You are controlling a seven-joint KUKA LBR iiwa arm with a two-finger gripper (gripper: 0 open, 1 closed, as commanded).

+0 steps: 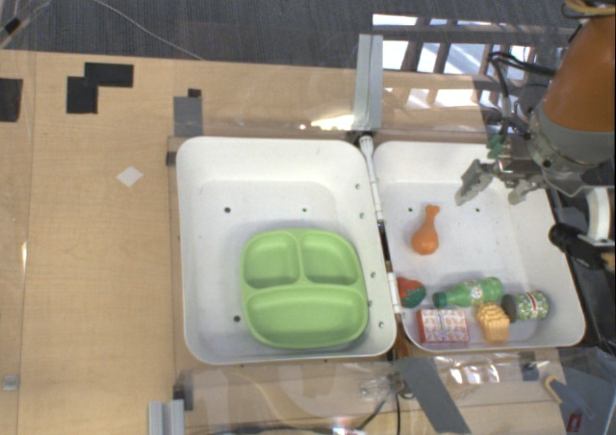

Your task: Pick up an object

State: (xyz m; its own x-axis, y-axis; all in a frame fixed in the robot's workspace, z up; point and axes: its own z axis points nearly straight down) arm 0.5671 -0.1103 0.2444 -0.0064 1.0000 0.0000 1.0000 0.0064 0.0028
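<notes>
Gripper (496,183), a grey two-finger unit on the grey arm with the orange band (582,77), hung over the upper right part of the right shallow white bin (452,159). Its two fingers (472,183) were spread wide apart, pointing down and to the left in the view, with nothing between them.

Contents of the right bin were as follows:
- An orange, pear-shaped plastic object (426,231) lay near the bin's centre, below and to the left of the gripper and apart from it.
- A small red object (411,291) sat against the bin's left wall, near the lower corner.
- A green bottle-shaped item with a printed label (469,293) lay on its side along the lower edge.
- A flat pink-and-white printed packet (444,326) lay just below the bottle.
- A small yellow block-like item (495,320) lay just right of the packet.
- A green-and-white can-shaped item (529,306) lay near the lower right corner.

None of these objects touched the fingers.

The left shallow white bin (221,183) held a light green plastic tray with three compartments (304,287), placed toward its lower right area. Both bins rested side by side on the light wooden bench (87,260).
</notes>
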